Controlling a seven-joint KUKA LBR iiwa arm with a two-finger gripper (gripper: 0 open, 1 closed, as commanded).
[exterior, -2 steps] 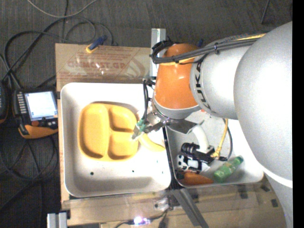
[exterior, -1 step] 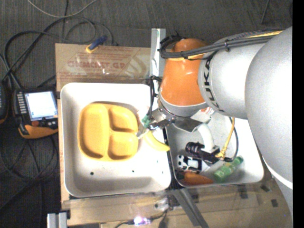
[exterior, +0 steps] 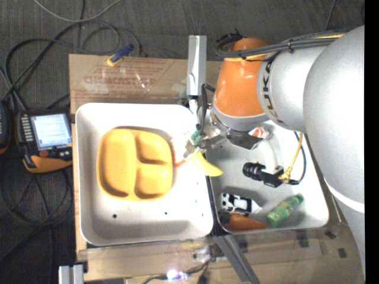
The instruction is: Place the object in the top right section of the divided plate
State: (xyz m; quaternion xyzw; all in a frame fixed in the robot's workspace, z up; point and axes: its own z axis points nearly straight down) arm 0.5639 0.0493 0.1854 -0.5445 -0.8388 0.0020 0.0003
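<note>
The hand (exterior: pixel 197 147) is hovering over the right rim of the left bin (exterior: pixel 89 176), just beside the plate (exterior: pixel 118 164). A yellow banana (exterior: pixel 208 167) is sitting right under it, crossing the wall between the two bins, with its upper end just at the hand. Whether the hand is clamped on it cannot be told. The plate is lying in the left bin. In the right bin (exterior: pixel 317 215), a green bottle (exterior: pixel 285 210), an orange thing (exterior: pixel 246 222) and a black-and-white thing (exterior: pixel 237 204) are lying near the front wall.
</note>
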